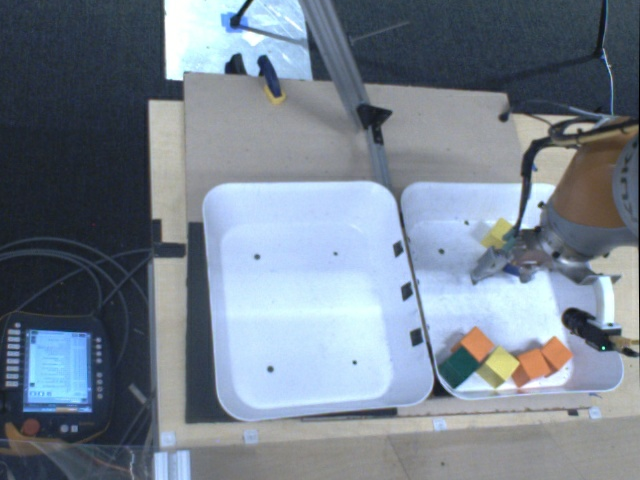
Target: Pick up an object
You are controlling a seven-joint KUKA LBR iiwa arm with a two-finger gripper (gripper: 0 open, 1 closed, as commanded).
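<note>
End effector: the end effector [497, 265] hung low inside the right bin, its grey fingers pointing toward the view's left; whether they stood apart or closed could not be told.
Arm: the grey arm [600, 203] with its orange band reached in from the right, over the right bin's far corner.
Tabletop: the tan tabletop [300, 128] carried two white bins side by side.
Left bin: the left bin [300, 298] sat against the right one, touching along their shared edge.
Right bin: the right bin [440, 218] held all the blocks.
Yellow block: a yellow block [497, 233] lay just beside the end effector, on its far side; contact could not be made out.
Block cluster: near the bin's front wall sat a green block [459, 368], an orange block [477, 344], a second yellow block [496, 367], and two more orange blocks [544, 358], packed close together.
Pendant: a control pendant [55, 373] with a lit screen lay on the floor at the left.
</note>
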